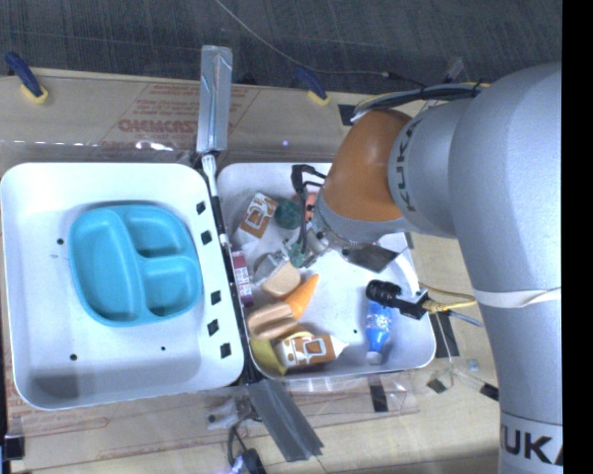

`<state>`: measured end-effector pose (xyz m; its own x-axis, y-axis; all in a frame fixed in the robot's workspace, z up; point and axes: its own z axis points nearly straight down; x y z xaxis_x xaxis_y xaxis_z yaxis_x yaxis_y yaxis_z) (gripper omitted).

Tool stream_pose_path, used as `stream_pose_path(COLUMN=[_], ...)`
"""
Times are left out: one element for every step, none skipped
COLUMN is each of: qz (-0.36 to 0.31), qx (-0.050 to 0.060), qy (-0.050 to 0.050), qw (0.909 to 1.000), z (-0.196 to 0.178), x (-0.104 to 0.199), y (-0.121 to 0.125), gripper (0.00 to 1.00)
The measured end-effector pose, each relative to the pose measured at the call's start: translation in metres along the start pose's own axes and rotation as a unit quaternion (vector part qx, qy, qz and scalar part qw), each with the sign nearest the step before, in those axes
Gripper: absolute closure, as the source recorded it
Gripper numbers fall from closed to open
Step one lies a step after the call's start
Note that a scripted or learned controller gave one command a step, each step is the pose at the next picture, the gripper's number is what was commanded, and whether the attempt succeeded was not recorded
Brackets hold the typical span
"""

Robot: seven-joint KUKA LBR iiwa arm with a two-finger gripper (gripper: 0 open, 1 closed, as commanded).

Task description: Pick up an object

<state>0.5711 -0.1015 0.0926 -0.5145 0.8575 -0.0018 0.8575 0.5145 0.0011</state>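
The gripper (298,243) hangs in the right bin (415,349), carrot (302,297) at its six o'clock.

a wooden bench (99,117) bears two white bins, left bin (30,265) and right bin (415,349), side by side.

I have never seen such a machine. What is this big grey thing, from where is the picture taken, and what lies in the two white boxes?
The big grey thing is a robot arm with an orange band. It reaches in from the right, and its hand is low over the right bin. The one camera looks down from above the bench. The left bin holds a blue divided tray. The right bin holds small items: an orange carrot, a bread-like piece, a small blue bottle and little printed cartons. Whether the hand grips anything cannot be seen.
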Motion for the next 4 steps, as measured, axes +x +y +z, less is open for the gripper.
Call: stream_pose_path(qz=[0.107,0.0,-0.046,-0.094], qx=[0.003,-0.001,-0.002,-0.005], qy=[0.002,0.0,-0.001,-0.005], qw=[0.9943,1.0,0.999,0.9956], z=[0.001,-0.102,-0.011,-0.006], x=[-0.034,0.026,0.021,0.012], y=[0.029,-0.013,-0.041,-0.035], gripper=[0.0,0.0,0.0,0.0])
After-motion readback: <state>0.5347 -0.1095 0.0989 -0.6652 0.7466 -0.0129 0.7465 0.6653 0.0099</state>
